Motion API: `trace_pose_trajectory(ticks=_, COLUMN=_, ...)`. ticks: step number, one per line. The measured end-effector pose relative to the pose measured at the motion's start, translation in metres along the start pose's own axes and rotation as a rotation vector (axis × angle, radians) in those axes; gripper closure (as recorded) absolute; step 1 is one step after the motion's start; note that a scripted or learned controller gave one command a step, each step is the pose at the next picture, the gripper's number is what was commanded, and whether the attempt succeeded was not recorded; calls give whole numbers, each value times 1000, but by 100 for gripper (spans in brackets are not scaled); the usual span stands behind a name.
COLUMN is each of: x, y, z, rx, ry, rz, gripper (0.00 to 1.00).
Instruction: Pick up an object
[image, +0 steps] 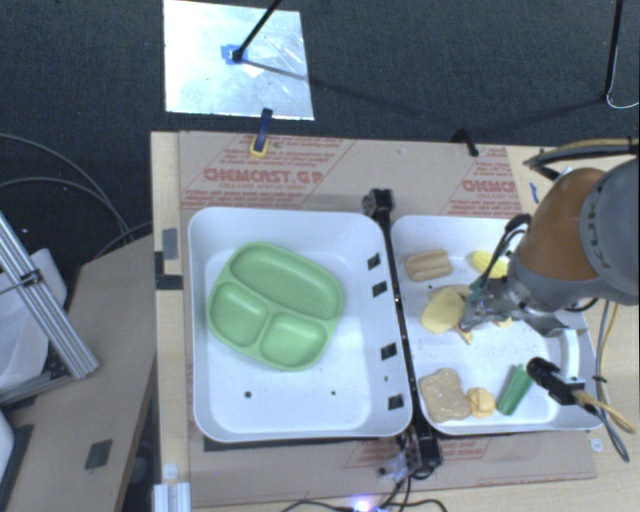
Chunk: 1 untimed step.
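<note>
Front of right bin (585, 425): you see a tan toast piece (445, 393), a small yellow bit (482, 401) and a green stick (513, 390) — its long axis tilted, upper end toward the arm.
Gripper (478, 312): low over the bin's middle; you cannot tell its jaw state.
Yellow lump (441, 312): just beside the gripper.
Tan roll (428, 265): lies crosswise, behind.
Left bin (200, 330): holds a green divided tray (275, 305) — well apart.
</note>
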<state>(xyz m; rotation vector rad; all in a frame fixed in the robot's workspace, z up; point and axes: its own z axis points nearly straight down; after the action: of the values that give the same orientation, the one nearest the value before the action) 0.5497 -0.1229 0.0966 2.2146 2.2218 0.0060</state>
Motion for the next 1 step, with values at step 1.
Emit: trace_pose_trajectory(ticks=1, x=108, y=4, z=-94, rx=-5, ry=5, rz=-12, gripper=100)
